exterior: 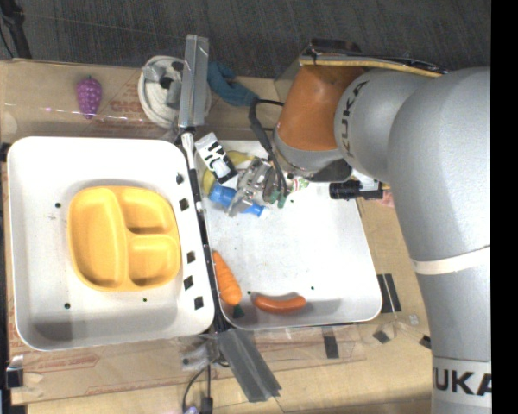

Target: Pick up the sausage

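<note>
The sausage (pixel 280 301), a reddish-brown link, lies near the front edge of the right bin (pixel 345 266). My gripper (pixel 252 188) is far from it, down at the back left of the same bin, over a blue object (pixel 226 196) and beside a yellow item (pixel 209 182). The arm's orange band and grey wrist cover the bin's back right corner.
An orange carrot (pixel 225 280) lies against the right bin's left wall, just left of the sausage. A yellow divided plate (pixel 125 236) fills the middle of the left bin (pixel 34 231). A purple toy (pixel 89 96) and a white cable coil (pixel 162 89) sit behind the bins.
</note>
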Controlling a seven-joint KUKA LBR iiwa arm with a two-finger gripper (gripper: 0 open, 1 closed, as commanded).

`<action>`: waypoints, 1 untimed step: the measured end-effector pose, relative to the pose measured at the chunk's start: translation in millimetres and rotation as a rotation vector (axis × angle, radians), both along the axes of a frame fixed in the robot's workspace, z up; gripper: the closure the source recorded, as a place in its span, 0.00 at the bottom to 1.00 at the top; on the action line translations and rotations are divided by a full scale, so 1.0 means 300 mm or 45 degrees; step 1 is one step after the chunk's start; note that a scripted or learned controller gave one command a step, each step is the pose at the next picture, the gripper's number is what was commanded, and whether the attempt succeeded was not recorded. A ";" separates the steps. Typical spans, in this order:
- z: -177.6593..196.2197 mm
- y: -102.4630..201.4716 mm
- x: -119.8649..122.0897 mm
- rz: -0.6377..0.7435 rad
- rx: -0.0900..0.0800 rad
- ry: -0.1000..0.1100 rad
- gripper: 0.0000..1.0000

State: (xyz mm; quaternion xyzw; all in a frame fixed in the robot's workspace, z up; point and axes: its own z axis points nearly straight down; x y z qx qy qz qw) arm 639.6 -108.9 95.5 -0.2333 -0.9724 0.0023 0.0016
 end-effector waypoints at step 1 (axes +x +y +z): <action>0.031 0.003 0.002 0.002 0.000 0.000 1.00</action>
